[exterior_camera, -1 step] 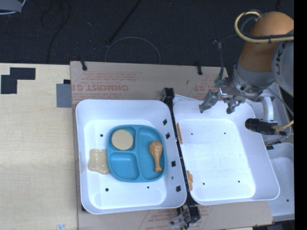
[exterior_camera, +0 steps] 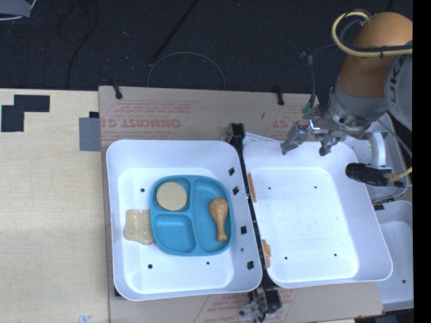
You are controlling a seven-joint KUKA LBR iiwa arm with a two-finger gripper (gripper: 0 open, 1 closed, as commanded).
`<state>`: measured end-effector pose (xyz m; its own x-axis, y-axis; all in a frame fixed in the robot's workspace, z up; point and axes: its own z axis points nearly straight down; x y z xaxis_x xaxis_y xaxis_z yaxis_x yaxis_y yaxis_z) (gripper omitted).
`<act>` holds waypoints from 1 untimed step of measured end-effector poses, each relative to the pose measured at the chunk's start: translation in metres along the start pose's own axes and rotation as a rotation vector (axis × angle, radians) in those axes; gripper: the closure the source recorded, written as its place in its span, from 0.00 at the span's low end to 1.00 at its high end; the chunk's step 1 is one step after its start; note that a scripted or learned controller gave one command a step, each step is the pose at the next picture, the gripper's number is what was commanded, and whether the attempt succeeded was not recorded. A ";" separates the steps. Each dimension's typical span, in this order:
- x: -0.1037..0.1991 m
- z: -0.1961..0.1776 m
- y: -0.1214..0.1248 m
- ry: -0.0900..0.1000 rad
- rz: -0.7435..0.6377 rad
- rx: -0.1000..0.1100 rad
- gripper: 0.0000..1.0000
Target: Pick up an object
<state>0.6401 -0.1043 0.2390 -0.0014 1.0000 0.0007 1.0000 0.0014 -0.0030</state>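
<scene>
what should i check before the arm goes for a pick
1. Gripper free of load: ok, fingers open, nothing between them.
2. Targets in view: ok, drumstick and round patty on the blue tray, toast beside it.
3. Gripper over a target: not ok, it hangs at the right bin's far rim; all items lie in the left bin.
4. Toast clearance: cannot tell, it seems to touch the tray.
</scene>
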 end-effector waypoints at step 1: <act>-0.002 0.064 0.000 0.000 0.001 0.004 0.00</act>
<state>0.6399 -0.1068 0.1755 -0.0006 1.0000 0.0007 1.0000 0.0006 -0.0075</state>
